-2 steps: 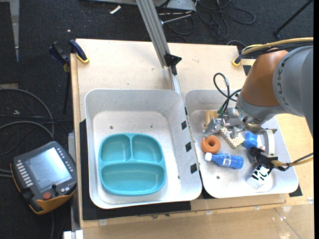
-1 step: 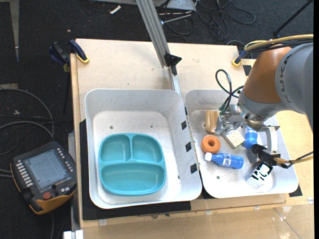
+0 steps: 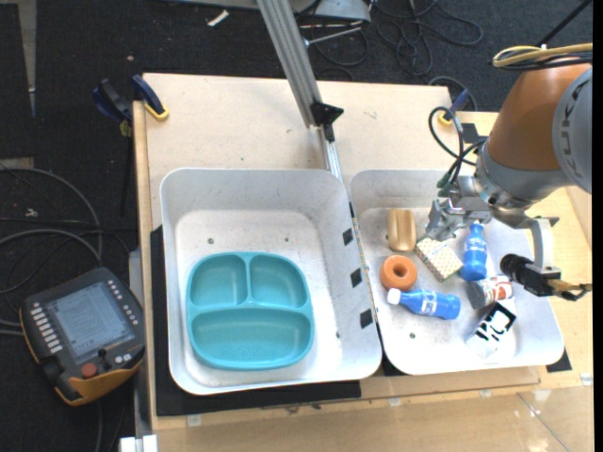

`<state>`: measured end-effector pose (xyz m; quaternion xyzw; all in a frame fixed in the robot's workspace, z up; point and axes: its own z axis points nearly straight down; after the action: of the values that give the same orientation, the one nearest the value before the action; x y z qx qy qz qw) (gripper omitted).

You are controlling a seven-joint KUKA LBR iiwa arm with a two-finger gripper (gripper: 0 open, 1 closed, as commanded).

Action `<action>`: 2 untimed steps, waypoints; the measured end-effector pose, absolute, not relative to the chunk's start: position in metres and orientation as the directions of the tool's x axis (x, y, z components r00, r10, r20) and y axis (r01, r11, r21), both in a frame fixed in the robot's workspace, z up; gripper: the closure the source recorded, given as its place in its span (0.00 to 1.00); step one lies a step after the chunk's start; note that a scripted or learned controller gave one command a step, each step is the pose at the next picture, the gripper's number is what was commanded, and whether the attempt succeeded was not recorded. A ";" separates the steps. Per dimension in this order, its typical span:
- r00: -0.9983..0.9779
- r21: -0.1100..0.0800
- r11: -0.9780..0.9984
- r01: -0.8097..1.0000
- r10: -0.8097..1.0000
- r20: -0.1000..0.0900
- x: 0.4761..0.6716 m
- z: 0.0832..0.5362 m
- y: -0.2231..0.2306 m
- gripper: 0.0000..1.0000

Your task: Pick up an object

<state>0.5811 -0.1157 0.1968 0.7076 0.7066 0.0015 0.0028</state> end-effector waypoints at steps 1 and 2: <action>-0.004 0.008 0.004 1.000 1.000 -0.002 0.581 0.257 -0.108 1.00; -0.003 0.004 0.003 1.000 1.000 -0.001 0.582 0.279 -0.107 1.00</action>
<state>0.5817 -0.1074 0.2790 0.7060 0.7082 0.0009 0.0016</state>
